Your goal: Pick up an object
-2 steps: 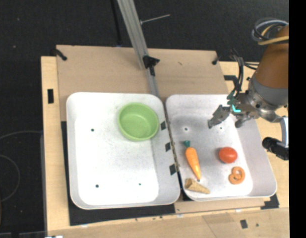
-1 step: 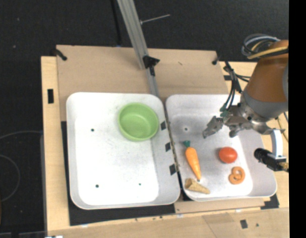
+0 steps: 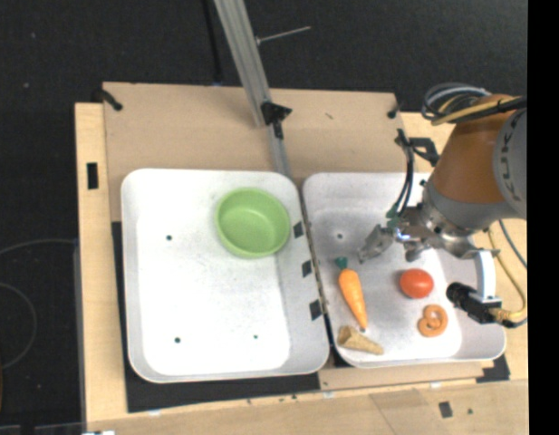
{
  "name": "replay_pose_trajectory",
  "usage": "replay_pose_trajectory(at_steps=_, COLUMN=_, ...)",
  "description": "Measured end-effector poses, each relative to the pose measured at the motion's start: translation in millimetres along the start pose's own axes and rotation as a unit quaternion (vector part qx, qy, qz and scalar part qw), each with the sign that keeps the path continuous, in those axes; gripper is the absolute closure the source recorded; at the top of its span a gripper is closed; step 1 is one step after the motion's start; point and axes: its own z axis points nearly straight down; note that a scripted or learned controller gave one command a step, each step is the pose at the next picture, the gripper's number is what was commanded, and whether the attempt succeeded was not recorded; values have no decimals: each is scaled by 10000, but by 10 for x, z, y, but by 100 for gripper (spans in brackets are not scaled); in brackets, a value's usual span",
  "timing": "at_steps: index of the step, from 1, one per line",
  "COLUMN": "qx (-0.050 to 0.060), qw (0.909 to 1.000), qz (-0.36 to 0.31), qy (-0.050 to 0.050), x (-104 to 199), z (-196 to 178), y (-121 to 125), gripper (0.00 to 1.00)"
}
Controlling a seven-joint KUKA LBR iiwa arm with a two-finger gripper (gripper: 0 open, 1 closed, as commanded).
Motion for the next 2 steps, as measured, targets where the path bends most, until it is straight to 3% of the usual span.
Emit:
replay_pose_trajectory(at_steps=1, qx=-10, qw=10000, qz=-7, qy=-3, x=-29, z=423, y=-29, gripper=0)
replay_pose_trajectory(at_steps=2, qx=-42, qw=10000, qz=14, qy=6, x=-28, z=292, y=-12, gripper=100)
